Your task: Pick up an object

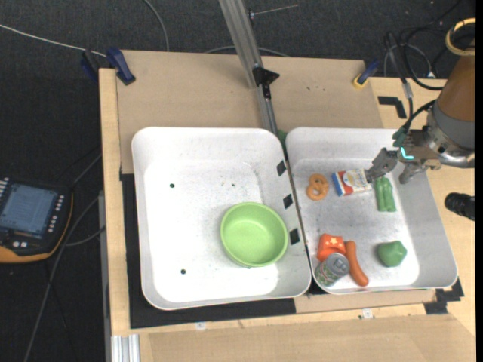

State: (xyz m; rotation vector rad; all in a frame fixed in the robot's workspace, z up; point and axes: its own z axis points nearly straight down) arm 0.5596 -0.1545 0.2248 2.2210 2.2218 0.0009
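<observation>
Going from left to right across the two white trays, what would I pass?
Green bowl in the left tray → in the right tray: pretzel → small red and white carton → long green vegetable, with the gripper above it. The items at the tray's near edge overlap this order, so I leave them out.

A dark speckled carpet (53,127) is seen around a light wooden bench (196,89) that takes up most of the frame. Thin cables (155,13) are trailed across the carpet in the upper left, and more are gathered at the upper right. A handheld control pendant (30,217) with a lit screen is laid on the floor at the left edge. Blue clamps (119,65) are fixed at the bench's upper corners, and a metal rail (238,29) is slanted down from the top centre.
</observation>
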